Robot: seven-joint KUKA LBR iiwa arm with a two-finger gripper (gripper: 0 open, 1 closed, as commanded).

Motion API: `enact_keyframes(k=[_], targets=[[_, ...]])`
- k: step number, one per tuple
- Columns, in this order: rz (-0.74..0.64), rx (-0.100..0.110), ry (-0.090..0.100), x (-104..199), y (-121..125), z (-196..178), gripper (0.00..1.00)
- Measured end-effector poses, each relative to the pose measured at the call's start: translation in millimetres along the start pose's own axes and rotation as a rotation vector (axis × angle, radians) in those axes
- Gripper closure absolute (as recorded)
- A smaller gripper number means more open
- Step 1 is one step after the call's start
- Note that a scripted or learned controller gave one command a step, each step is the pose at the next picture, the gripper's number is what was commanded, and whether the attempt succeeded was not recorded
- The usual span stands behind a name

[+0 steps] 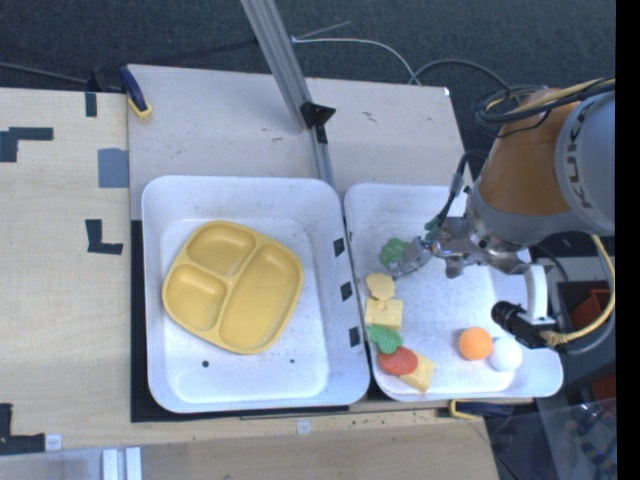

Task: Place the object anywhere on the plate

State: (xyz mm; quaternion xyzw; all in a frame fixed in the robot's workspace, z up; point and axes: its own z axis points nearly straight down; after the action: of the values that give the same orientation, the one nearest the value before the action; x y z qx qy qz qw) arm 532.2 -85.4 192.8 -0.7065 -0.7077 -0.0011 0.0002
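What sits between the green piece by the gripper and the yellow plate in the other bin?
Only the two bins' adjoining rims lie between the green piece at the gripper and the yellow plate. No loose object sits on that line; the other food pieces lie nearer the bin's front.

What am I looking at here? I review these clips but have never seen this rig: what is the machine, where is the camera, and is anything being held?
One camera looks down at a slant on a bench with two white bins. The grey and orange arm reaching in from the right is a robot; its gripper is the two-finger tool at its tip. The left bin holds a yellow plate with compartments. The right bin holds small toy foods: a green piece, yellow pieces, a red piece, an orange ball and a white ball. The gripper sits right at the green piece, but I cannot tell whether it grips it.
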Motion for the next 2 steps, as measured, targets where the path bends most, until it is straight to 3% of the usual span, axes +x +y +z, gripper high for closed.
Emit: enact_keyframes(k=[1,2], targets=[[-0.007,0.004,0.002,68.7,3.4,4.9,0.00],[-0.002,0.000,-0.001,78.7,55.9,4.8,0.00]])
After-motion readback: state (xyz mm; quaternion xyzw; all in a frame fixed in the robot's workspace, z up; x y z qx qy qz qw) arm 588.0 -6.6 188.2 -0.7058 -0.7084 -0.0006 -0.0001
